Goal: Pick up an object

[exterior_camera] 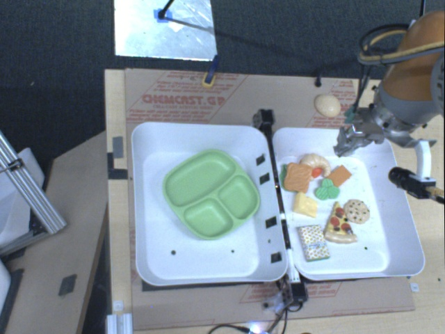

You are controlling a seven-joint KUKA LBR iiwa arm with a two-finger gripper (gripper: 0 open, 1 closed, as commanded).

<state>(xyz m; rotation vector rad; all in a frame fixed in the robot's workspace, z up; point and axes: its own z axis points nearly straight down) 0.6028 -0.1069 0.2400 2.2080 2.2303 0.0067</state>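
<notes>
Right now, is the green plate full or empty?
Empty. The green plate in the left bin shows three bare compartments; the toy food lies in the right bin.

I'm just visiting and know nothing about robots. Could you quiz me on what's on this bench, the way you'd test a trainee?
1. True or false: the green plate lies in the left bin.
2. Which lies nearest the gripper? A) pizza slice B) orange wedge C) cookie
3. Fill in: the cream egg-shaped item sits ___ the bins.

Key: 1 true; 2 B; 3 outside, on the cardboard behind the right bin.
</notes>
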